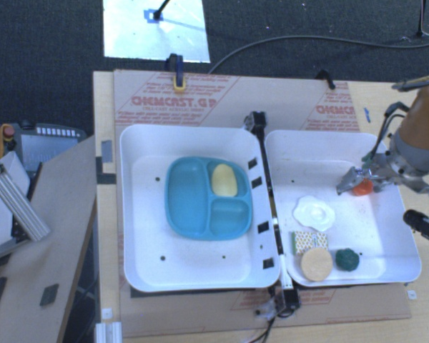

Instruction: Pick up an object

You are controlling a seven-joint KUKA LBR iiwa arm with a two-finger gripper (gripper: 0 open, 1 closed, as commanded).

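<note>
1. Note two white bins point(200, 281) side by side on your bench.
2. Locate the gripper point(357, 183) over the right bin, fingers closed on a small orange object point(362, 187).
3. Note the blue plate point(200, 202) in the left bin.

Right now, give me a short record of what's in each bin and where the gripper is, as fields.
left bin: blue divided plate, yellow item in its upper right compartment
right bin: white fried-egg toy, round tan disc, dark green lump, patterned green-and-white piece, orange-red item
gripper: over right bin, at the orange-red item
grasp: cannot tell
</note>
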